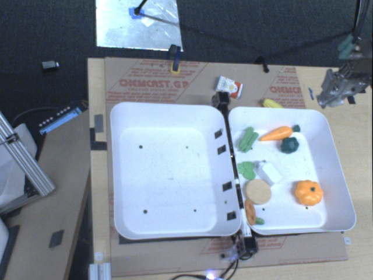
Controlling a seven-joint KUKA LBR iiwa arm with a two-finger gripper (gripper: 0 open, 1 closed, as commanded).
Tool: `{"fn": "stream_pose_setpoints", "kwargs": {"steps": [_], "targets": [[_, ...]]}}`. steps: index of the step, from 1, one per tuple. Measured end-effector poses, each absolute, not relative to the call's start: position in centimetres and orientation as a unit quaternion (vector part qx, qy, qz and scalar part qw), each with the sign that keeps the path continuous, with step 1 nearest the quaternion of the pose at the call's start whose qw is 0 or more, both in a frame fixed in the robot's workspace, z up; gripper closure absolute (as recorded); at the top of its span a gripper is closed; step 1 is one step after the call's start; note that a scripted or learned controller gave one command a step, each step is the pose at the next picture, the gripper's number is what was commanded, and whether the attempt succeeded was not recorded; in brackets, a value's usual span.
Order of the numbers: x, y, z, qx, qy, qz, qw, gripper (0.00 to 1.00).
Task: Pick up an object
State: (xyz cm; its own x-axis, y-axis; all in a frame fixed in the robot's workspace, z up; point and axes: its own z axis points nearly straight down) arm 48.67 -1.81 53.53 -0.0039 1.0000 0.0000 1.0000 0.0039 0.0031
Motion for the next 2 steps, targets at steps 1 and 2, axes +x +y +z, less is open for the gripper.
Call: {"fn": "stream_pose_setpoints", "kwargs": {"steps": [1, 2], "targets": [[48.67, -0.9, 53.53, 0.706, 0.708, 0.0011, 0.001, 1.0], [48.67, -0.08, 53.52, 0.706, 0.708, 0.001, 0.001, 1.0]]}}
